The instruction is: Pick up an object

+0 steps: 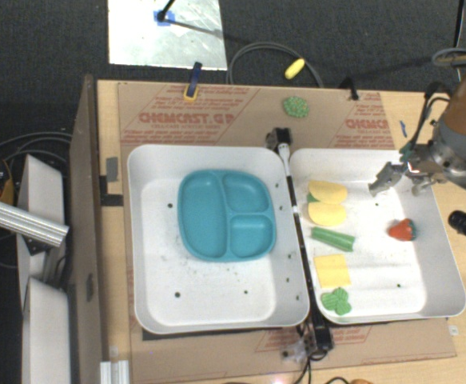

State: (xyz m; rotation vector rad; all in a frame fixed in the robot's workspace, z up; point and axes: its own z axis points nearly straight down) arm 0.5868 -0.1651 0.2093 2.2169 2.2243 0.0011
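The right bin (436, 282) holds several toy foods. Two yellow pieces (327, 202) lie at its upper left, with a green stick (332, 237) below them. Further down come a yellow square block (332, 269) and a green broccoli-like piece (336, 301). A red strawberry-like piece (400, 230) lies alone at the right. My gripper (401, 182) hangs over the bin's upper right, above the red piece and to the right of the yellow pieces. Its fingers (381, 179) are spread open with nothing between them.
A blue divided plate (226, 214) lies in the left bin (157, 294). A ridge (294, 214) separates the two bins. On the cardboard behind them sit a green knobbly item (296, 106) and a yellow object (295, 69) by a cable.
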